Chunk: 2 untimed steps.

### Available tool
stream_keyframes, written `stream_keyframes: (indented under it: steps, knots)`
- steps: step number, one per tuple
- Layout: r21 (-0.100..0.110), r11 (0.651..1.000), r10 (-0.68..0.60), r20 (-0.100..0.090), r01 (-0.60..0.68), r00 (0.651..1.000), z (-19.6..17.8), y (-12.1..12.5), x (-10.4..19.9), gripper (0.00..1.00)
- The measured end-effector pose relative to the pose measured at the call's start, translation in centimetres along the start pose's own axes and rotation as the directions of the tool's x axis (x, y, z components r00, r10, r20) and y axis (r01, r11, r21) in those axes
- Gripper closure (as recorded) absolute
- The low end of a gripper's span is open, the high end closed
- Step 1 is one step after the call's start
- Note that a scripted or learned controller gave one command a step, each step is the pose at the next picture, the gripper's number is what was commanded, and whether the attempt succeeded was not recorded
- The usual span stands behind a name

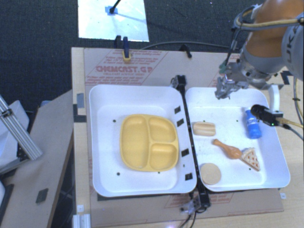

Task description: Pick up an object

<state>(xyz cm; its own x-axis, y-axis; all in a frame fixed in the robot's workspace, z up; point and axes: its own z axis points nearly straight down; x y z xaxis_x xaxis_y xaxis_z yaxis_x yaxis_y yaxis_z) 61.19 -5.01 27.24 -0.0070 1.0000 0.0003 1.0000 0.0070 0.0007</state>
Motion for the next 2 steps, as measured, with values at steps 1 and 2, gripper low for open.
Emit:
stream_keyframes:
  steps: [1, 2]
  knots:
    - [0.0, 1.0, 0.0, 0.0, 0.0, 1.0, 0.7, -1.4, 5.5, 1.0]
    - [0.001, 1.0, -0.001, -0.001, 0.001, 1.0, 0.6, -4.0, 10.3, 1.0]
